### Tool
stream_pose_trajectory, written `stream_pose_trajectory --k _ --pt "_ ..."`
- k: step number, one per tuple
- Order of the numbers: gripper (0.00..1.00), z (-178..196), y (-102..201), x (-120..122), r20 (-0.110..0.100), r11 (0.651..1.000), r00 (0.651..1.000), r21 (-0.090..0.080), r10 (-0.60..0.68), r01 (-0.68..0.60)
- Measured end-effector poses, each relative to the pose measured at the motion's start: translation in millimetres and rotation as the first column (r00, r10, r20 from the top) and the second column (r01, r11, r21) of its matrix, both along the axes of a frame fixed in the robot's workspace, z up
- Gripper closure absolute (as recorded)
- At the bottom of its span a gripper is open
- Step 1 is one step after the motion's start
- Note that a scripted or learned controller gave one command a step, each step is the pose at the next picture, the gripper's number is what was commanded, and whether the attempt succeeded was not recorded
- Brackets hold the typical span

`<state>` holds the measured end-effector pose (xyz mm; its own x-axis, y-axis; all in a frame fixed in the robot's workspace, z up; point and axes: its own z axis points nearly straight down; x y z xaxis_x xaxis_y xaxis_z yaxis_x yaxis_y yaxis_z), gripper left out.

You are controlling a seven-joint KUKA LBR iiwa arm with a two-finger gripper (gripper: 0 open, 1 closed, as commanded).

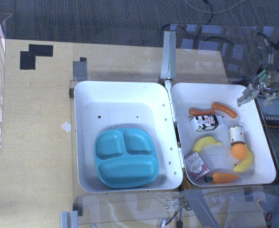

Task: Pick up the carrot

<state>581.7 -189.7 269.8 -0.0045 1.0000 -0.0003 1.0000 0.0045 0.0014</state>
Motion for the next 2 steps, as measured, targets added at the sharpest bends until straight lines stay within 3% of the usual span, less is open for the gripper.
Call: stream_pose_trajectory --k 1,2 --pt "0.00 -46 -16 -81 0.003 0.998 0.998 -0.001 0.068 -0.068" --pt "0.00 -180 -16 -88 0.010 0.987 0.987 -0.004 0.161 -0.161"
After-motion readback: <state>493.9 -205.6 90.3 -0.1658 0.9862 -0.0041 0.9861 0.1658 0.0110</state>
